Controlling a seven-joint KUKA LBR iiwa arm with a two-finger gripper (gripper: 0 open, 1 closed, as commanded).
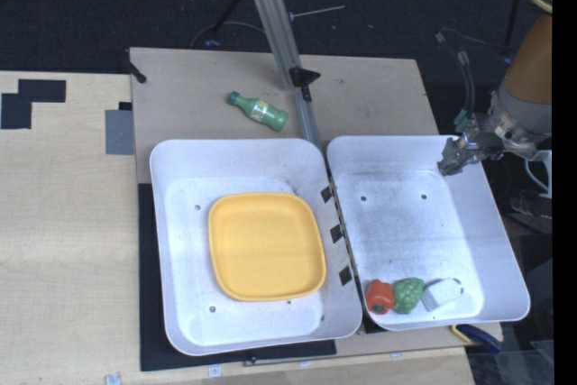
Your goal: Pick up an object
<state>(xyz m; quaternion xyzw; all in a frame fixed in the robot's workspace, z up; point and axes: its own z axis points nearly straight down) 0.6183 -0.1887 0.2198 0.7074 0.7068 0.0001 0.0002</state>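
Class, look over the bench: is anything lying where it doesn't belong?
Yes: the green bottle lies on its side on the bench board behind the left bin, outside both bins, while the other items sit inside them.

A red piece (380, 296), a green piece (408, 294) and a white block (442, 293) lie touching along the right bin's (424, 221) near edge

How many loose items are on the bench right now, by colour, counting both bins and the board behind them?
Yellow: 1, the plate in the left bin
Green: 2, the bottle on the board behind, and a bumpy item in the right bin
Red: 1, item
White: 1, item
Total: 5
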